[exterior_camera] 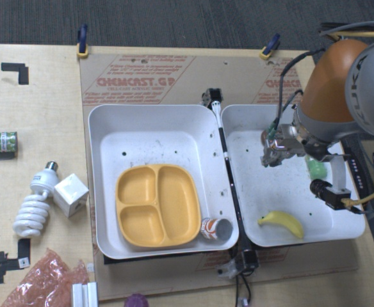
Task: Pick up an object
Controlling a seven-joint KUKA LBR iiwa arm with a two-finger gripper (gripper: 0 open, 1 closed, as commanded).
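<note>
Low in the right bin [251,235] lies a banana [281,222], light, curved, smooth, best pinched across its middle. Hovering above it mid-bin, the claw [273,151] holds nothing; its spread I cannot tell.

Dark grey carpet floor [174,8] runs across the far side. The bench is a light wood tabletop [33,117] with a brown cardboard sheet [145,75] laid over it, held by two blue clamps [82,40] on its far edge. Lighting's even, pretty soft.
</note>
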